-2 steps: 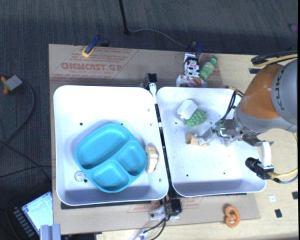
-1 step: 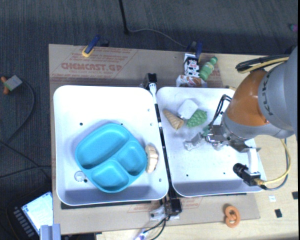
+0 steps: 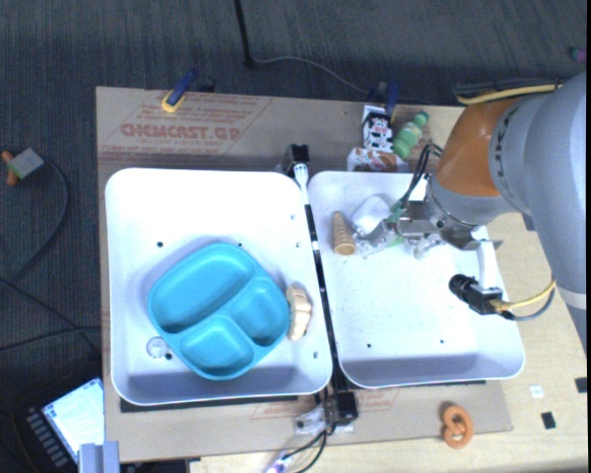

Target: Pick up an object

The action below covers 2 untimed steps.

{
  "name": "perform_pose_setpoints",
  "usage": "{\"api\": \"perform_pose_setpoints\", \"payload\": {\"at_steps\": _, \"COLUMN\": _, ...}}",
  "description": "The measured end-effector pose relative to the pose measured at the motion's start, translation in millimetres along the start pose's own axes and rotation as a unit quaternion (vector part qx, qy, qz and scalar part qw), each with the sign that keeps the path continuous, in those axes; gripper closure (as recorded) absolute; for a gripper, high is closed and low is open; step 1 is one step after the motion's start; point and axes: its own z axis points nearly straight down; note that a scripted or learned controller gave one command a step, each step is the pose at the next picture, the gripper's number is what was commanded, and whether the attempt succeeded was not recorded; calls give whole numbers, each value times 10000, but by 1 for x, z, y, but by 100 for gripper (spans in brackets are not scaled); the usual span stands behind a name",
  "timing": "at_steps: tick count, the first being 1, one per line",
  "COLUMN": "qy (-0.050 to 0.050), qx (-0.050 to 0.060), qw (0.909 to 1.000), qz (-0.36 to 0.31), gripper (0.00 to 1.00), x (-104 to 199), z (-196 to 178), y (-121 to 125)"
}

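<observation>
Gripper sits low in the right bin, top-left corner, right by a waffle cone and a clear plastic thing; can't tell jaw state. Left bin has a blue divided tray w/ a tan pastry touching its right edge.

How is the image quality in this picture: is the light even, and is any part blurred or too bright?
Camera view: light is soft and even, shadows faint; the white bins look bright, nearly washed out; the blue divided tray is fairly sharp; small things by the gripper are soft and hard to identify.
</observation>
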Motion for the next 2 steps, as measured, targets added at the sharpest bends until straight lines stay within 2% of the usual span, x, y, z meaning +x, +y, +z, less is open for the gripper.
{"api": "perform_pose_setpoints", "payload": {"at_steps": 1, "qy": -5, "qx": 9, "qw": 10000, "qz": -1, "gripper": 100, "x": 0, "z": -9, "y": 0}}
{"api": "perform_pose_setpoints", "payload": {"at_steps": 2, "qy": -7, "qx": -4, "qw": 10000, "qz": -4, "gripper": 100, "x": -14, "z": -36, "y": 70}}
